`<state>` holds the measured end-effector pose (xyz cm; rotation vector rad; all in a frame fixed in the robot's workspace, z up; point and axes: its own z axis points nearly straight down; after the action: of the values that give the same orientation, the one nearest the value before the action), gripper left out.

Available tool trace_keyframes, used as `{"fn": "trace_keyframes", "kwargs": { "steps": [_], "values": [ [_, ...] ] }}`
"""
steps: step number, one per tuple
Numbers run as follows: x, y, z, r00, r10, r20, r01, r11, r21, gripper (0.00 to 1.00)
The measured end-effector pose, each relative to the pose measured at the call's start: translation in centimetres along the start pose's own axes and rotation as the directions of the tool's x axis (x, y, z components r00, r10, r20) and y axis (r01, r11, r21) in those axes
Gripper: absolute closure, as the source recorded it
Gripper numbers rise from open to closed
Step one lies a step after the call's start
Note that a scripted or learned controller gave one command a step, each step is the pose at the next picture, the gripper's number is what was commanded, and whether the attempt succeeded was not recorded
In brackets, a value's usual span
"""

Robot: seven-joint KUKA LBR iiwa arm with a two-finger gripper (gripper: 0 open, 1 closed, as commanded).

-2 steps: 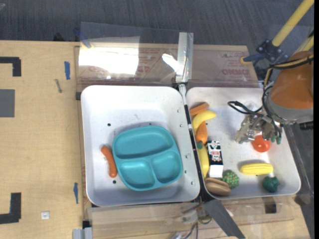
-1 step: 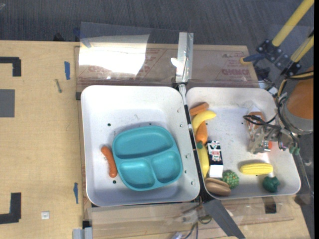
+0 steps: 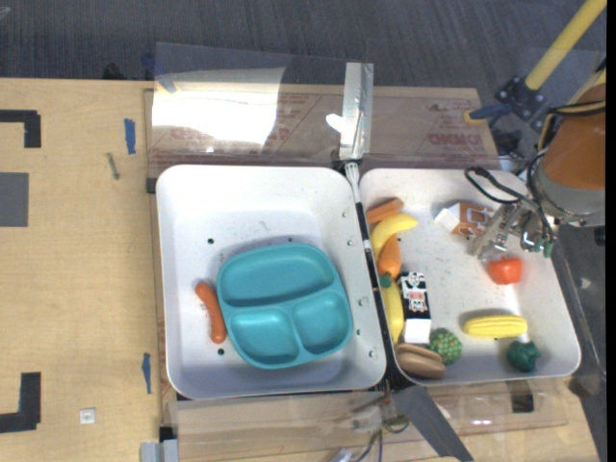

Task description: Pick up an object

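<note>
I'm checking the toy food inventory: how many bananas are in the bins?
2. One banana lies near the top of the right bin by the divider; a second banana runs along the divider below it. Others may be hidden under the clutter.

Tomato (image 3: pixel 505 270): small, round, orange-red; rests in the right bin (image 3: pixel 563 301), near its right edge, just below the gripper (image 3: pixel 504 243), touching no other item.

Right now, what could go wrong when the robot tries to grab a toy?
The gripper hangs close above the round orange-red toy, which might roll away when touched. By the right bin's inner wall, the banana, carrot and milk carton crowd together, so a grab there could catch two or nudge neighbours.
</note>
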<state>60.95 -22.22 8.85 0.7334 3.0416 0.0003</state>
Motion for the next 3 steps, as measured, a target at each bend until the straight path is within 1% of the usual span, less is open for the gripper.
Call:
{"fn": "trace_keyframes", "kwargs": {
  "steps": [1,2,3],
  "values": [
    [0.2,-0.1,0.0,1.000,0.000,-0.013,0.000,1.000,0.002,0.00],
    [4.1,-2.3,-0.1,1.000,0.023,-0.005,-0.023,1.000,0.002,0.00],
    [3.2,-1.9,0.0,1.000,0.011,-0.001,-0.011,1.000,0.002,0.00]
  ]
}}
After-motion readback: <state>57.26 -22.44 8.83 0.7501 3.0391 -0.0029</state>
